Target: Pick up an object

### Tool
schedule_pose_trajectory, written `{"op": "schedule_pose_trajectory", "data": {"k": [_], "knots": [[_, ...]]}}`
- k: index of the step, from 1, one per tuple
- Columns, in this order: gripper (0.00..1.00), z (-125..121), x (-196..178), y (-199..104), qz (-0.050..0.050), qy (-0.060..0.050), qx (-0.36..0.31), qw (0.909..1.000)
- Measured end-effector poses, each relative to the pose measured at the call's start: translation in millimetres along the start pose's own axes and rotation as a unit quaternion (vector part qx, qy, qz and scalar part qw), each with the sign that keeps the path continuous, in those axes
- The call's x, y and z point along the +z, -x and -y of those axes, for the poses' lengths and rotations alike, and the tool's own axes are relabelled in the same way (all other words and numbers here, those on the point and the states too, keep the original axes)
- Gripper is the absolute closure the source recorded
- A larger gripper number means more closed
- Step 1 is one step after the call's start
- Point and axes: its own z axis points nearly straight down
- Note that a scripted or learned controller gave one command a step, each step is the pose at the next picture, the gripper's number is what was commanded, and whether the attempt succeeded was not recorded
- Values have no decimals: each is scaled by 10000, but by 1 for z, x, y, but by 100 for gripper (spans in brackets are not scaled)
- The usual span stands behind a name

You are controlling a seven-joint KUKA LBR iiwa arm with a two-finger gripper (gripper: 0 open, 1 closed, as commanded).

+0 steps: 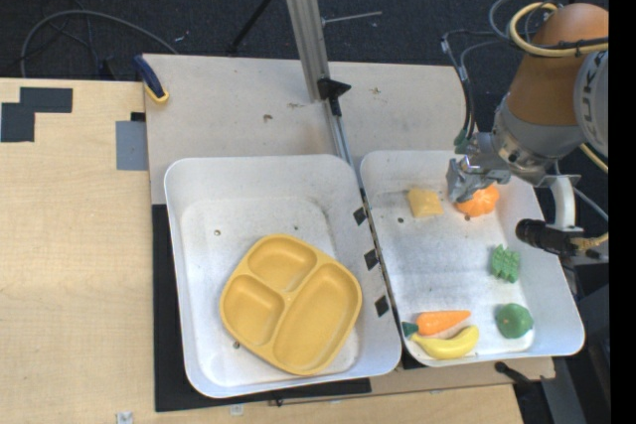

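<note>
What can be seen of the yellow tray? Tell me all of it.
The yellow tray is a rounded, matte plate that looks like plastic, split by raised ridges into three compartments, two small and one large. It lies flat and turned at an angle in the left bin, toward its near edge, with nothing in it.

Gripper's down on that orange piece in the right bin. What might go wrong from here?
1. The gripper sits over one edge of the orange toy, not its middle, so the toy may slip out on lifting.
2. The yellow block lies close to the left; a sideways nudge could push it.
3. Both are near the right bin's back wall, which may crowd any re-approach.
</note>
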Motion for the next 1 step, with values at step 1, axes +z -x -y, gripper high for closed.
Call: {"op": "schedule_pose_trajectory", "data": {"k": [1], "knots": [[100,0,-37,1,0,-6,-2,10000]]}}
